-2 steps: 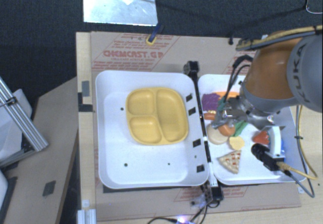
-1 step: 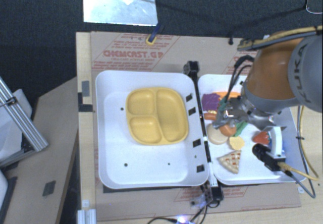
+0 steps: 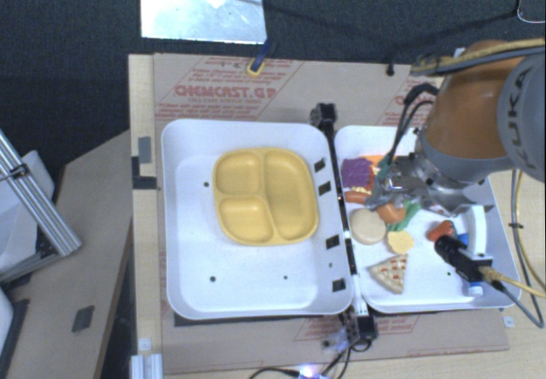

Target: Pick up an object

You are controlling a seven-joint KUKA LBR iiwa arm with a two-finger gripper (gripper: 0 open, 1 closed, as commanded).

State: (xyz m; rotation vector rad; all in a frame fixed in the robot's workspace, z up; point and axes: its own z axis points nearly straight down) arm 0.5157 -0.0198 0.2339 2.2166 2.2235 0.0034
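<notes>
Worktop: light wood board under both bins; printed cardboard sheet beneath them.
Pizza slice: toy wedge nearest the camera, lying flat on the right bin's floor near its front edge.
Right bin: shallow, white; holds all the small toy items.
Yellow round piece: just behind the pizza slice, apart from it.
Beige disc: left of the yellow piece, close to the divider between the bins.
Red piece: right of the yellow piece, beside a black part of the arm's fittings.
Orange piece: right at the pincer, touching or just beside the beige disc.
Pincer: low over the cluster in the right bin; cannot tell whether released or clenched, and no item is seen between its tips.
Purple piece: behind the cluster, toward the bin's far left corner.
Left bin: white, holds the tray.
Yellow tray: three compartments, sits centred in the left bin.
Arm: grey with orange band, reaching in from the right.
</notes>
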